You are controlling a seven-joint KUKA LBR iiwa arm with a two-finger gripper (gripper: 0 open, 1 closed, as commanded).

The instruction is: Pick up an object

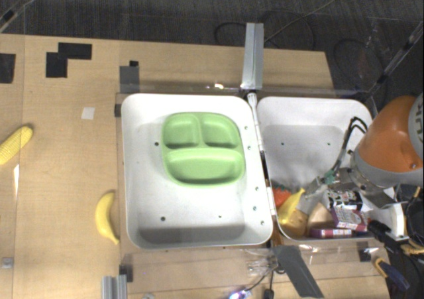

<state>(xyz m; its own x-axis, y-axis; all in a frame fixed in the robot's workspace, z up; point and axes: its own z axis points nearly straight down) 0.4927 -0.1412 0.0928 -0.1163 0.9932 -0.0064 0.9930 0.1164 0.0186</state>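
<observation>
No text, label or number is legible on anything in view.

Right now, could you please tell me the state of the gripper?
Gripper: low over the right bin's object pile; open or closed cannot be told.

Grey arm [391, 158], orange band, seemingly black cable.

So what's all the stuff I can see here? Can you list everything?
Bins: two, white, side by side on the bench.
Divided plate: one, green, in the left bin.
Small items: a jumbled pile, orange, yellow, tan and purple, near corner of the right bin; too cluttered to count.
Banana: one, yellow, on the bench left of the bins.
Corn cob: one, yellow, far left edge.
Arm: one, grey and orange, over the right bin.
Gripper: one, low over the pile.
</observation>
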